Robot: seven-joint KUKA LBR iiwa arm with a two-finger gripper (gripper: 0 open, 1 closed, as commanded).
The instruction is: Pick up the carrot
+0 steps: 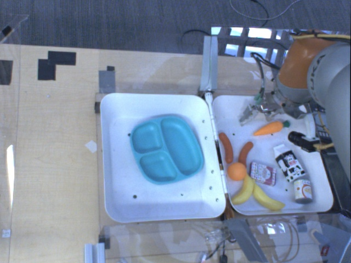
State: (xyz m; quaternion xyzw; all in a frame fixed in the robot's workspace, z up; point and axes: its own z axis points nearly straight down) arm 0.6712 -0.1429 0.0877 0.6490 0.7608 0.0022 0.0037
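Camera view: carrot (269, 129) lies in the right bin (323, 201), near its far wall, green top pointing right. Gripper (249, 114) hangs just left of the carrot and slightly beyond it — fingers spread, nothing between them. A sausage (245, 152) lies nearer the camera than the carrot. Recommended approach — centre the gripper over the carrot's thick middle, align the fingers across its long axis, descend fully before pinching.

Glossy white plastic bins (109, 147), matt blue plastic tray (166, 148)
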